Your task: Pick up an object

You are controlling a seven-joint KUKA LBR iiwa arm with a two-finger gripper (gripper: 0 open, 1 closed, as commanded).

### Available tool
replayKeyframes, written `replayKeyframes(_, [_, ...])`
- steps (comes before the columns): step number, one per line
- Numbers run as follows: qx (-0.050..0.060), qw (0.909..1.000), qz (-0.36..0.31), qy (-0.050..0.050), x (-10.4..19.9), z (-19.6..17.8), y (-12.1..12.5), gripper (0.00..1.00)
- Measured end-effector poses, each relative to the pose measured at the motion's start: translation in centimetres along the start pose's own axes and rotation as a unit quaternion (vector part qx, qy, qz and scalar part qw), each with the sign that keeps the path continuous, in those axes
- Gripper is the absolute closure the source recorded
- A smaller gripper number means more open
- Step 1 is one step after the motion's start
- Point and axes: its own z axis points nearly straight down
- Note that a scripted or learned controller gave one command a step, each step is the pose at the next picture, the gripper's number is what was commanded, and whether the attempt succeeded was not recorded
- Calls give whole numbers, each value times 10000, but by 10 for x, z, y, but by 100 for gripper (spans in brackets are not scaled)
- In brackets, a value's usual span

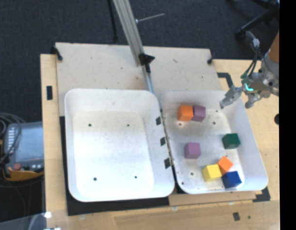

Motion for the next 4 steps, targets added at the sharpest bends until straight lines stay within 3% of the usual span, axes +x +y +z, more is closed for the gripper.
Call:
replayKeyframes(1, [-15,10000,-8,-12,0,-2,1,0])
replayKeyframes(4, [3,10000,26,-12,-6,144,5,0])
